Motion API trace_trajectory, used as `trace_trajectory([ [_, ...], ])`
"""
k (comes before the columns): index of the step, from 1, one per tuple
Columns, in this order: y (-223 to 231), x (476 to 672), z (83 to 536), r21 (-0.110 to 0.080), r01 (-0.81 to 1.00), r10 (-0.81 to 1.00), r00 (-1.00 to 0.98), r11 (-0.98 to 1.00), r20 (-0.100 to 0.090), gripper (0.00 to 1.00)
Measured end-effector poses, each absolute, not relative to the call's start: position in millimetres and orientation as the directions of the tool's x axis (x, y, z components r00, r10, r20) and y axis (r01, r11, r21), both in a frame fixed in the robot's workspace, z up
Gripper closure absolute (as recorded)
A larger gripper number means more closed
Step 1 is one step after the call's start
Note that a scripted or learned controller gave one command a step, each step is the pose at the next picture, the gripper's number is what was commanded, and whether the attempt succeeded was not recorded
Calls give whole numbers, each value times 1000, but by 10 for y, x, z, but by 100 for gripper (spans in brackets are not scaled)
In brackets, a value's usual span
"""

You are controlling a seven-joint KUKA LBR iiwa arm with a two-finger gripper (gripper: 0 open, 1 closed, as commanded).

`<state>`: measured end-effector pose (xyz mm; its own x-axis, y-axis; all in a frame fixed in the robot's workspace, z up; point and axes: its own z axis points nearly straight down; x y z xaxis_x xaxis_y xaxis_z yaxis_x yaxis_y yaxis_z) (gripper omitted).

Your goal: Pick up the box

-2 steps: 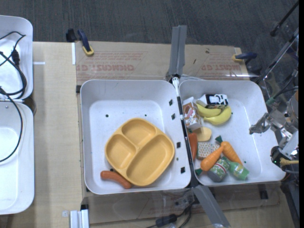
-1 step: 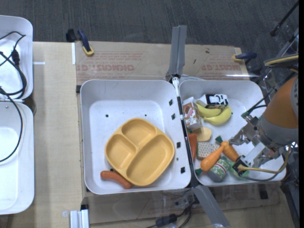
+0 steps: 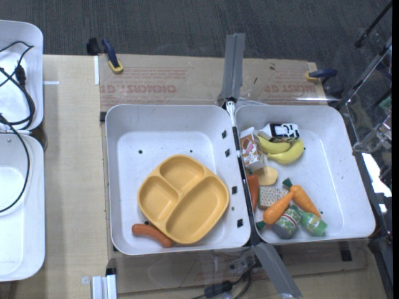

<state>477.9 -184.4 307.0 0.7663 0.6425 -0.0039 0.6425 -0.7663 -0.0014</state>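
Sausage [image 3: 151, 234] lies nearest, in the left bin; the box [image 3: 250, 149] lies in the right bin [image 3: 340, 167] against its left wall, just beside the bananas [image 3: 282, 148], long axis roughly along that wall, so a reach from the right must cross the bin; gripper state cannot be told.

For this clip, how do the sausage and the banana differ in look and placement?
The sausage is reddish-orange and thin; the banana is yellow and thicker. The sausage lies in the left bin, tucked against the yellow divided plate; the banana lies in the right bin, next to the box. The sausage has one neighbour; the banana sits among clutter. Both are curved and lie flat.
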Motion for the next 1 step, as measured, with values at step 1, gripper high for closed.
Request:
trace_trajectory([
  [1,-1391,4765,1704,-3,527,527,850,-850,-5,0],
])
